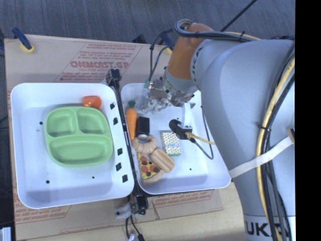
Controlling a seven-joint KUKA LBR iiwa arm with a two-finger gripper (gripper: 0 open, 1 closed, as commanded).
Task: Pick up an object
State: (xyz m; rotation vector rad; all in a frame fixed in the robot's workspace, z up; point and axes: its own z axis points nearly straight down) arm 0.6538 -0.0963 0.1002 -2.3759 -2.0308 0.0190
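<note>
An orange plastic carrot lies lengthwise along the right bin's left wall. Near it sit a black block, a tan ridged pastry, a pizza slice, a tan hot-dog bun and a patterned packet.

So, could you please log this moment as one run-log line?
gripper: over right bin, far end | held: none seen | nearest: carrot | green plate: left bin
</note>
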